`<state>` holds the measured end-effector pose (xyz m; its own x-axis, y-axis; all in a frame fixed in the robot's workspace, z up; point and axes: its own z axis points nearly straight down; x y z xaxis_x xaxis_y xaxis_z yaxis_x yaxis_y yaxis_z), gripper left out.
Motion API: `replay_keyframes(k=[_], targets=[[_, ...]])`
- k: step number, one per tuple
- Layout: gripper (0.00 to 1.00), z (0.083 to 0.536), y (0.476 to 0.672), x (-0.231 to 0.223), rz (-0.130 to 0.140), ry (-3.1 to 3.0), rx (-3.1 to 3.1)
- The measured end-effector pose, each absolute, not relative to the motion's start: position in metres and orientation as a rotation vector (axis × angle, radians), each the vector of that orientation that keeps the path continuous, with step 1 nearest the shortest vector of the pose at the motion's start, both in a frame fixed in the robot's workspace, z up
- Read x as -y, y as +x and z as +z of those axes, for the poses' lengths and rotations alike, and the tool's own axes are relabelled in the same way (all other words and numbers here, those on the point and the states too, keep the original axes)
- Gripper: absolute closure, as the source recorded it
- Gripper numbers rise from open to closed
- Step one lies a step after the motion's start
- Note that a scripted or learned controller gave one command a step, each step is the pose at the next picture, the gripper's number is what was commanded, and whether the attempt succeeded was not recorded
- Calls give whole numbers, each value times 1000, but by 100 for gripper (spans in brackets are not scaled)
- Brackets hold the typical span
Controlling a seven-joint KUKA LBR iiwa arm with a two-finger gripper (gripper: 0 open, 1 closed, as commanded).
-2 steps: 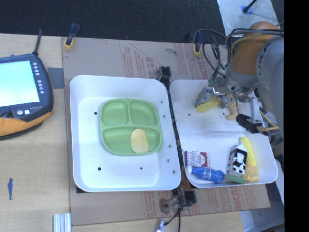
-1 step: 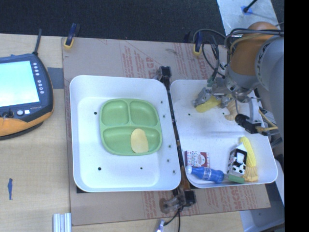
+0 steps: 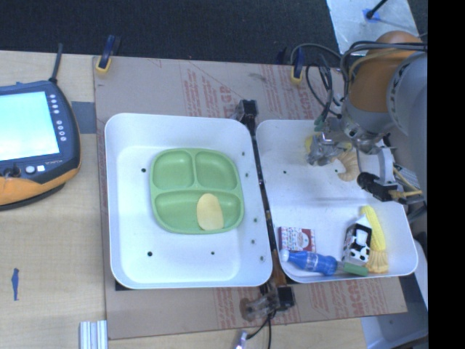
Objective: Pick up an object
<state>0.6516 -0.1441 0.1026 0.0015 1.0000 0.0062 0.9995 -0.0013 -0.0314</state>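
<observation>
Your gripper point(image 3: 325, 150) sits low over the far end of the right bin point(image 3: 305, 195), and I cannot tell whether it is closed on anything, because the wrist hides that part. A tan object point(image 3: 351, 166) lies just beside the gripper, on the side toward the arm, apparently touching the bin floor. That looks like the nearest candidate, so check the gripper is centred over it before you commit; right now it seems offset toward the left bin point(image 3: 123, 195).

The other pickable things lie well away from the gripper, along the right bin's near wall: a small red-and-white packet point(image 3: 296, 238), a blue bottle point(image 3: 311, 261), a black-and-white toy point(image 3: 357, 245) and a yellow banana-like piece point(image 3: 375, 240) touching it. They crowd together, so a grasp there risks nudging neighbours. The green divided plate point(image 3: 174, 173) with a yellow slice point(image 3: 210, 211) rests in the left bin, across the divider from the gripper.
</observation>
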Motion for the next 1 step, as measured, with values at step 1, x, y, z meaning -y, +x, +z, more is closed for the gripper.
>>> replay_keyframes(k=[1], targets=[[100,136,602,196,3,-2219,2222]])
